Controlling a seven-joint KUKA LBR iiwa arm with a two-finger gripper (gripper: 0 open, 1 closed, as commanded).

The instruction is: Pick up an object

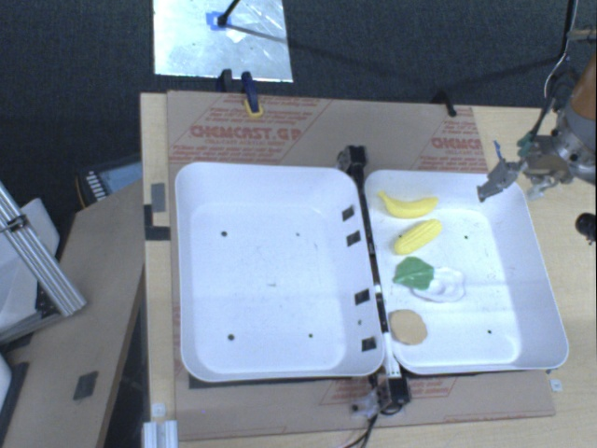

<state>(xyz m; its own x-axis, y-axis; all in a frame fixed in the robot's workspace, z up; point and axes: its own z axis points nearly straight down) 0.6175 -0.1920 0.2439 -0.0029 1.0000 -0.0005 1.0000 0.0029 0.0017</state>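
We're still at the approach step: the claw (511, 177) hangs over the shallow white right bin's (536, 278) far right corner, fingers spread and carrying nothing. Next it should drop toward the yellow plastic banana (408, 205) (near the bin's left wall).

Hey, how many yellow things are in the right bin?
2. A banana lies near the bin's far left corner, and a corn cob lies just in front of it, both along the left wall. None looks hidden.
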